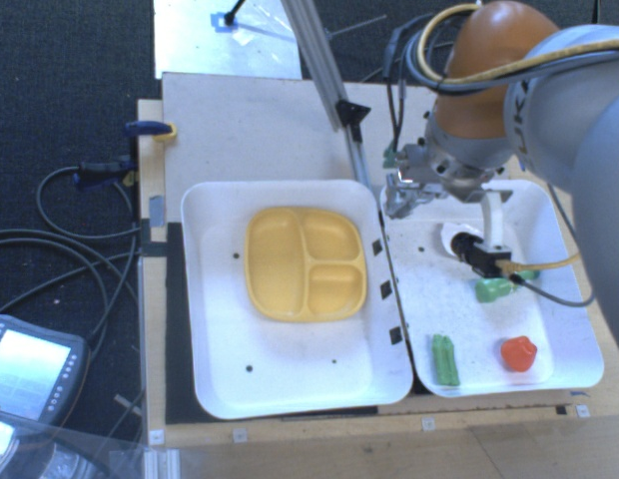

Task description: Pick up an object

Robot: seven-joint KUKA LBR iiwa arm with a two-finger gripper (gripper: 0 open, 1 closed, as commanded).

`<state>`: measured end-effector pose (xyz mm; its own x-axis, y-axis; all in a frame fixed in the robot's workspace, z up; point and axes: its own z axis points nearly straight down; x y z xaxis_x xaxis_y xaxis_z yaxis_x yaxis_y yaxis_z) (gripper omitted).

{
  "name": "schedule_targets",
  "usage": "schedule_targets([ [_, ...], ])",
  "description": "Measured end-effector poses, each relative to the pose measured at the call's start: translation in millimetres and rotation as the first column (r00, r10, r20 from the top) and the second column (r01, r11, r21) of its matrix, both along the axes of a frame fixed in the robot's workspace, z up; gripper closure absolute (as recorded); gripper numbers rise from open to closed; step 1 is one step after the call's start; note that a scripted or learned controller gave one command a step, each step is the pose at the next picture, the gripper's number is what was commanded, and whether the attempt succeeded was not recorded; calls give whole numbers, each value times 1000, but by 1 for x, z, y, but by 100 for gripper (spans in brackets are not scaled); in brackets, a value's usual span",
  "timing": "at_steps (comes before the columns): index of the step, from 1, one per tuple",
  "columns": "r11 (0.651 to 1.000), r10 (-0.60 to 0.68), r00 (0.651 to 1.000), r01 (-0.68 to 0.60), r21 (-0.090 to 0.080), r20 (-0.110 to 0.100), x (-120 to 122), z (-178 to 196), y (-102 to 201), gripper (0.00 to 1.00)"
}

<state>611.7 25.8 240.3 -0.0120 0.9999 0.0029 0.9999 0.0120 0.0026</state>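
The gripper [399,204] hangs over the right bin [434,297], at the bin's 10 o'clock corner, close to the rim that it shares with the left bin [220,347]. From above I cannot tell how wide the jaws stand, because the wrist covers them. Nothing is visible between them, and the view does not show if they touch the bin floor.

The loose things that could be picked lie in the right bin. A small green piece [494,289] is toward 3 o'clock of the bin. A long green piece [445,359] lies at 7 o'clock, near the front rim. A red piece [518,353] sits at 5 o'clock, apart from the long green one. A white round thing [457,234] is at about 12 o'clock, partly hidden. All are apart from the gripper.

In the left bin a yellow divided plate [307,263] lies a little toward 1 o'clock of the middle.

The surface [250,128] is a pale board. At its 9 o'clock edge a blue and yellow clamp [152,129] grips it. A metal pole [311,43] slants down from 12 o'clock. The dark floor [60,88] carries black cables [60,247], and a handheld screen unit [30,362] lies at 8 o'clock.
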Motion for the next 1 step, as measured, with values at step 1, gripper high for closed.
schedule_targets([
  [1, 1000, -1, 1000, 1, -1, -2, 0, -10, 50, 100],
])
